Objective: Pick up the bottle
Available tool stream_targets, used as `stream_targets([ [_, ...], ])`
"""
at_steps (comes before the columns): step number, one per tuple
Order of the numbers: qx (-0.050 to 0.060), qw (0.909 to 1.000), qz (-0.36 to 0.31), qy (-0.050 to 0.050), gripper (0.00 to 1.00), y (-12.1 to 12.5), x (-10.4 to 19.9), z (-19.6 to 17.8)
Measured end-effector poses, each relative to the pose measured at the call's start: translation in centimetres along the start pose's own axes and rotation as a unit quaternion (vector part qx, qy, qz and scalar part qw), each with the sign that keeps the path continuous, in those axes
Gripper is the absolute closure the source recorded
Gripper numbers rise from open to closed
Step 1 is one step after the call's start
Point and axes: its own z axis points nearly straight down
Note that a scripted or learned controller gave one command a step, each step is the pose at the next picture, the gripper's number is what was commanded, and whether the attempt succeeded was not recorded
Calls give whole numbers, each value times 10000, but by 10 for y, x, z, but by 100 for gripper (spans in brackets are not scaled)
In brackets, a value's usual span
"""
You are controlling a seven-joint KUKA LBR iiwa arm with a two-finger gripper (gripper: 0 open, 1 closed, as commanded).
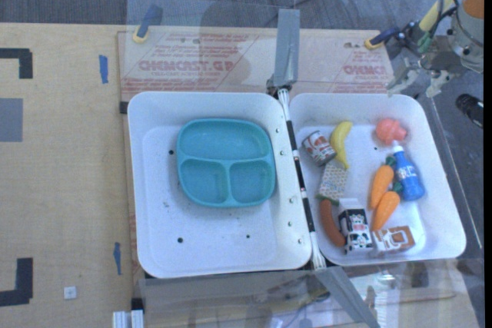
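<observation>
Below the grey metal gripper (420,78), the bottle (405,173) is blue with a white cap and red label. Nearer the gripper lies a pink ball (390,130); the carrots (383,196) are orange, the banana (341,143) yellow. Far left, a teal plate (226,162) sits in a white bin (154,188).

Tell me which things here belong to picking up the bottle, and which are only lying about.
For the job:
- blue bottle, right bin
- gripper, above that bin's far edge

Only lying about:
- banana
- two carrots
- can
- teal plate, left bin
</observation>
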Motion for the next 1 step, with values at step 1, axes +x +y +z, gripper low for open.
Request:
stream_targets([
  [1,-3,9987,512,-4,0,-72,-27,103],
])
